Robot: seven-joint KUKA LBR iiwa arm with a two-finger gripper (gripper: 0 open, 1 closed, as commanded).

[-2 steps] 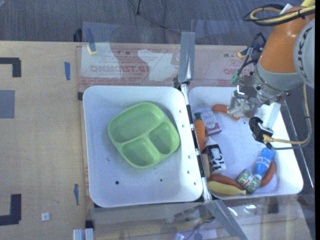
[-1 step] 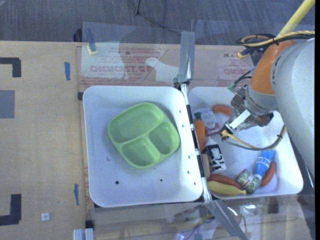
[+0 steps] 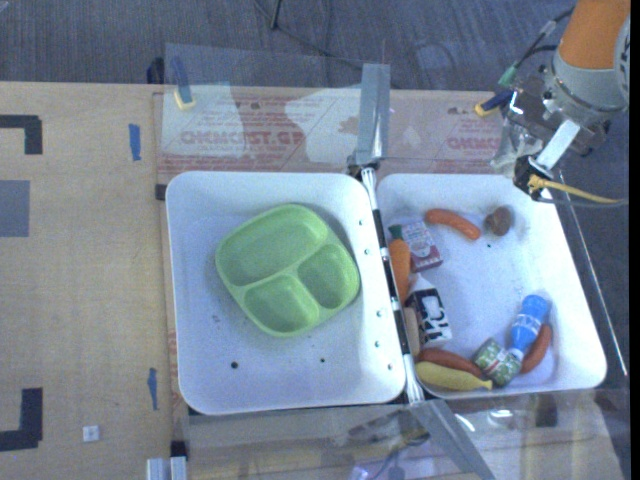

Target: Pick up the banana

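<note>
The yellow banana lies flat in the near left corner of the right bin, against the front wall. A red sausage rests right behind it and a green can lies at its right end. My gripper hangs above the far right corner of that bin, over its rim and far from the banana. Nothing shows beneath it.
The right bin also holds an orange sausage, a brown ball, a carrot, a small red box, a black and white box, a blue bottle and another red sausage. A green divided plate sits in the left bin.
</note>
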